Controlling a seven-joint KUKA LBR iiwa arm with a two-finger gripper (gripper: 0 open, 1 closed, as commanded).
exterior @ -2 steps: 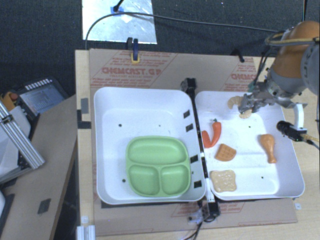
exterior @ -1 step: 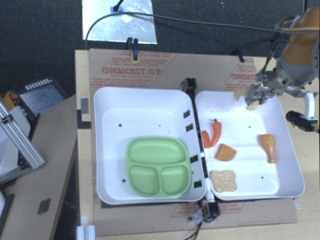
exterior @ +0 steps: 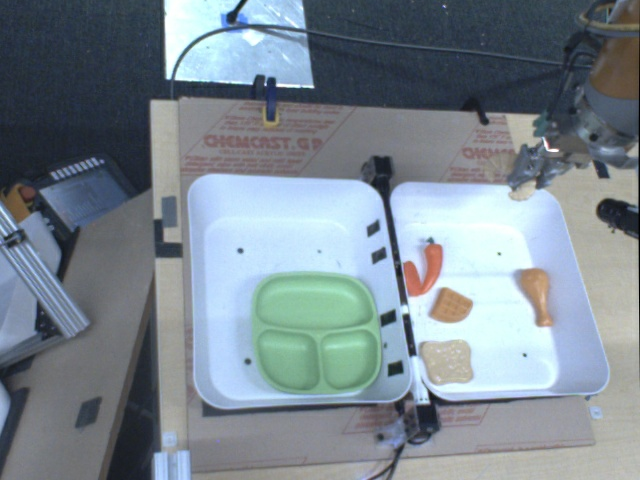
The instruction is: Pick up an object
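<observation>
A small pale, tan-coloured piece (exterior: pixel 521 193) sits right at the gripper's (exterior: pixel 527 175) tips, up at the far right corner of the right bin (exterior: pixel 570 258), and it's too small and blurred to say what it is. It lies at the very ends of the fingers; whether they actually pinch it or only touch it, I can't tell. The arm (exterior: pixel 608 88) comes in from the upper right, orange band above the grey wrist, slanting down and leftward to that corner.

Down in the right bin there's a red chilli pepper (exterior: pixel 426 267) close to the divider, curved, with a green stem. Just below it, an orange waffle-like square (exterior: pixel 451 305). Below that, a beige slice of toast (exterior: pixel 447 361) near the front edge. Off to the right, a golden chicken drumstick (exterior: pixel 536 293), lying apart from the rest.

In the left bin (exterior: pixel 230 208), a green three-compartment tray (exterior: pixel 316 329) rests at the front right.
</observation>
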